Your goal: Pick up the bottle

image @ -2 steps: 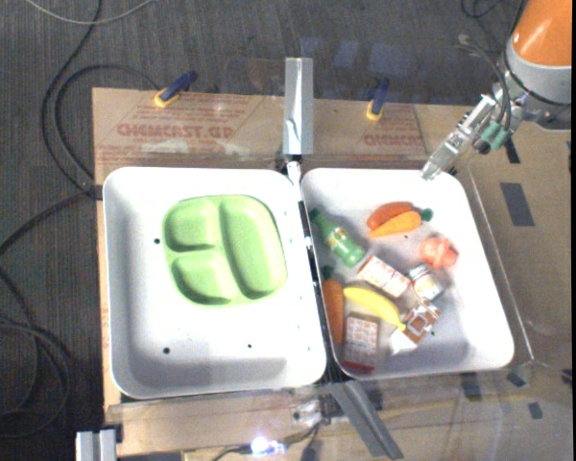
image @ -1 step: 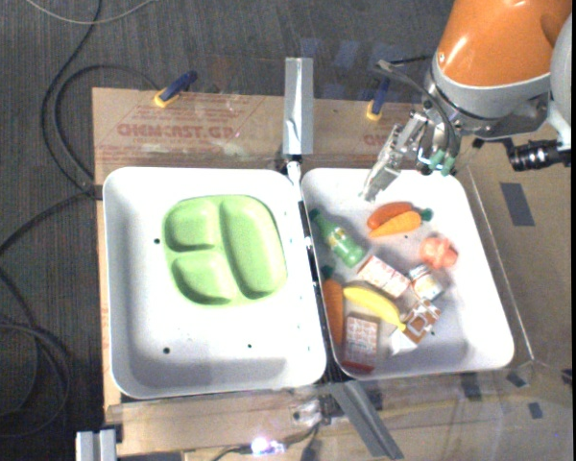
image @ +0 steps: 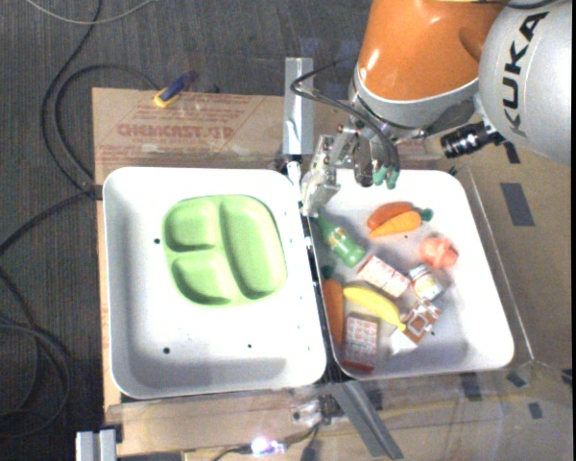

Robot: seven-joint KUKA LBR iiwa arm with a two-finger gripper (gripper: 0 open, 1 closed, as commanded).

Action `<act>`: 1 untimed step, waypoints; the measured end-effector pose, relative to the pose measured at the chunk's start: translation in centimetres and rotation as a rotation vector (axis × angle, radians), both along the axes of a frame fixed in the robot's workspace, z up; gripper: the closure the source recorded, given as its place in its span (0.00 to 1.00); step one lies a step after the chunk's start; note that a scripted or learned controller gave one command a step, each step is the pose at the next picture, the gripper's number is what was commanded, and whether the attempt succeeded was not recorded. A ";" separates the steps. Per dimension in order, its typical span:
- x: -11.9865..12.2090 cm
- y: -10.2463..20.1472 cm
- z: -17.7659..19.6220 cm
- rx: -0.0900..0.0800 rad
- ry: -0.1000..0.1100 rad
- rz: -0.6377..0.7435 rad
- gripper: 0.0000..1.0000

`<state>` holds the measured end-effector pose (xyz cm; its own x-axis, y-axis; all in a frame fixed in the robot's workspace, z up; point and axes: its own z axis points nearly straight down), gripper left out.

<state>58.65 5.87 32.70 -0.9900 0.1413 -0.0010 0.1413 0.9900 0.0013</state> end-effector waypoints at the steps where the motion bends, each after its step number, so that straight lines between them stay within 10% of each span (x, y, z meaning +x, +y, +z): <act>1: 4.3 5.2 10.3 -0.001 -0.001 0.151 1.00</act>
<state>62.93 11.09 43.05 -1.0000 -0.0093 -0.0020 -0.0093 1.0000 -0.0001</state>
